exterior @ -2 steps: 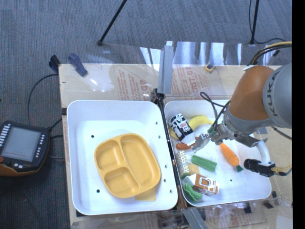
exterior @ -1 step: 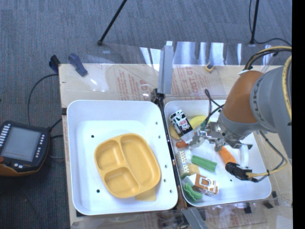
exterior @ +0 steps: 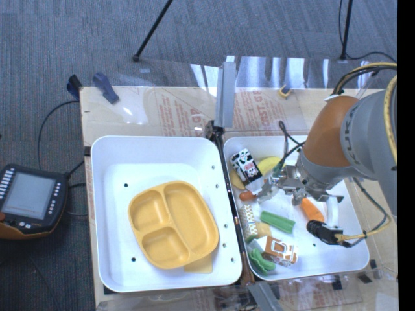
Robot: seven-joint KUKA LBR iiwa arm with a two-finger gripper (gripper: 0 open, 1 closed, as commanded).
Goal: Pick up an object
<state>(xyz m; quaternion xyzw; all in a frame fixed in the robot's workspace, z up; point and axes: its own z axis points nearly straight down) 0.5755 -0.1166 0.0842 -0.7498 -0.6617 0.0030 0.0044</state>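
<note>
Jaws hidden under the wrist (state unclear) hang beside the green stick (exterior: 277, 221), lying left-to-right in the right bin (exterior: 358, 241).

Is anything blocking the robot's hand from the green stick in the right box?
Nothing visible does. The gripper hangs just above the green stick, with bare white bin floor between them. The cow-print carton sits off to the side.

1. grey ribbed carpet (exterior: 97, 37) covers the floor far behind and to the left of the jaws.
2. two thin black stand legs (exterior: 157, 23) slant across the carpet, well beyond the jaws.
3. a handheld control pendant (exterior: 29, 199) with a grey screen lies on the floor, far left.
4. the bench top (exterior: 162, 109) is pale board under glossy clear film catching window-like glare.
</note>
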